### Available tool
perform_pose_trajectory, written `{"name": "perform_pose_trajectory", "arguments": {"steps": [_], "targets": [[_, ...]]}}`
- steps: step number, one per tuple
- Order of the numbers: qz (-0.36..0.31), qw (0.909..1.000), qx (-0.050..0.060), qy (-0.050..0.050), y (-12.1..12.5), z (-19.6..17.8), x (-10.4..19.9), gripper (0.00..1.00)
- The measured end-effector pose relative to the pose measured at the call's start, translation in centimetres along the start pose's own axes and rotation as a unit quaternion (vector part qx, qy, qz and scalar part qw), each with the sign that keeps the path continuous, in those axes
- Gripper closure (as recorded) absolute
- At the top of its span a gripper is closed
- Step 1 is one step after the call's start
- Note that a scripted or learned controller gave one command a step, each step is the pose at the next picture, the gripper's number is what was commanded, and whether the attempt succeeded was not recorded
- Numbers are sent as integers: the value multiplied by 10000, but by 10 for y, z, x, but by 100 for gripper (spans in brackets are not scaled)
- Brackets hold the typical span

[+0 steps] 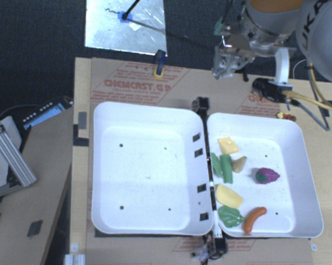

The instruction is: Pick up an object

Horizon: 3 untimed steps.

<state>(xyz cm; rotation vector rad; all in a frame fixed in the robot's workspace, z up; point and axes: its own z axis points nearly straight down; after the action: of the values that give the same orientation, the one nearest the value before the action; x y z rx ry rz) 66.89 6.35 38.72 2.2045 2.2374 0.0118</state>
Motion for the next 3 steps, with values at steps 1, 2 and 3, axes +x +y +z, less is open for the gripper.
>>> {"name": "perform_pose_trajectory", "arguments": {"steps": [1,2,3], "targets": [[14,10000,11,-2,0,-9,81,100],[13,10000,5,1,-3,-36,162,100],[48,10000,15,-17,3,-39,171,100]]}}
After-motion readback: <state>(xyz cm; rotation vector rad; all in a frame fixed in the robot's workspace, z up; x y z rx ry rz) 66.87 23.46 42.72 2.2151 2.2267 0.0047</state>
